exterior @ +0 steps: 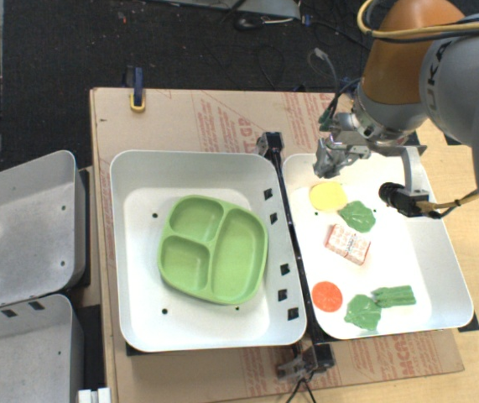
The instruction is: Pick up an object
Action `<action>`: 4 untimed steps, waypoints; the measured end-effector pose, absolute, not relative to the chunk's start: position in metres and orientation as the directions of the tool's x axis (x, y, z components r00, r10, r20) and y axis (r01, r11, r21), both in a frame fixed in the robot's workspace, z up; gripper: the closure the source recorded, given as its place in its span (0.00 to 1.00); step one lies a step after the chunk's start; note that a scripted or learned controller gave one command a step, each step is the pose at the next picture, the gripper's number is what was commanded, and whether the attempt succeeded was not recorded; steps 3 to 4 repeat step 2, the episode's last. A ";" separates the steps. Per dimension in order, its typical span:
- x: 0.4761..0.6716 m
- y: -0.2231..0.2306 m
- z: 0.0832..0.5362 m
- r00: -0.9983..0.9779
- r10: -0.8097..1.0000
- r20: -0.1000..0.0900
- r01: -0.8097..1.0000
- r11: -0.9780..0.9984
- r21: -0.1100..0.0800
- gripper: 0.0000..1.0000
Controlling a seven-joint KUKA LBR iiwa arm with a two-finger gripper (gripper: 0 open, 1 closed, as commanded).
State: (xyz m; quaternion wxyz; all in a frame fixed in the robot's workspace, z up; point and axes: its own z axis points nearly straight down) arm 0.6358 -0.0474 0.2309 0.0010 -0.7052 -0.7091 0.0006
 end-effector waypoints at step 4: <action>0.598 0.061 0.247 -0.008 1.000 0.001 1.000 0.008 -0.002 1.00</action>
